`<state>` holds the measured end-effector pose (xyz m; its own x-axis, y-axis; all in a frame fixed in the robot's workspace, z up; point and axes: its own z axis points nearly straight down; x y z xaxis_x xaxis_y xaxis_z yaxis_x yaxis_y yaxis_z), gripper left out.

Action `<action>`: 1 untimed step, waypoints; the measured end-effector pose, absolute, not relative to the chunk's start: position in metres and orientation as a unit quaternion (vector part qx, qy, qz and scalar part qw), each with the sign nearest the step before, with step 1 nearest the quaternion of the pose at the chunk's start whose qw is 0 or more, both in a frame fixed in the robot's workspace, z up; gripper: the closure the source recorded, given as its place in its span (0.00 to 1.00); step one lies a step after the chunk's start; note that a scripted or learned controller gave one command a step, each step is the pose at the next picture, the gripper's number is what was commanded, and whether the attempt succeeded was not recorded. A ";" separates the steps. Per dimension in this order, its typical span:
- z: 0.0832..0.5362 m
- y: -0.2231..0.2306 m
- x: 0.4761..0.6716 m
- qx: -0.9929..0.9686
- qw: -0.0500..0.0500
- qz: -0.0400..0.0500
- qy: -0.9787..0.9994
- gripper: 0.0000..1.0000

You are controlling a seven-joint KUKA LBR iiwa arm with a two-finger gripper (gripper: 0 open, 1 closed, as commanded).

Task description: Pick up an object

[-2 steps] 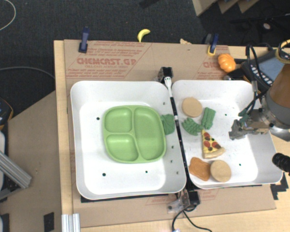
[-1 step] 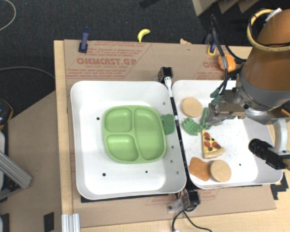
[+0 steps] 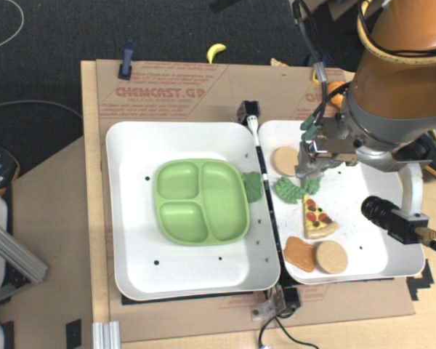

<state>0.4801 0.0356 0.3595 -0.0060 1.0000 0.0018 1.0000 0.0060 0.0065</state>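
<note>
My gripper hangs over the back left part of the right bin. It is just above a green leafy toy, and I cannot see whether it touches it. A round tan biscuit lies right beside the gripper on its left. A pizza slice lies in front of the leafy toy. Near the bin's front edge sit an orange-brown bread piece and a round tan disc. Another green piece rests at the wall between the bins.
The left bin holds a green divided plate. A yellow banana toy and a blue clamp sit on the cardboard behind the bins. The arm's bulky body covers the right bin's back right.
</note>
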 end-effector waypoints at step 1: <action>0.176 0.069 0.476 0.707 -0.006 -0.006 0.707 1.00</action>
<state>0.4762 0.0685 0.1758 -0.0009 1.0000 -0.0003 0.9999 0.0008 -0.0166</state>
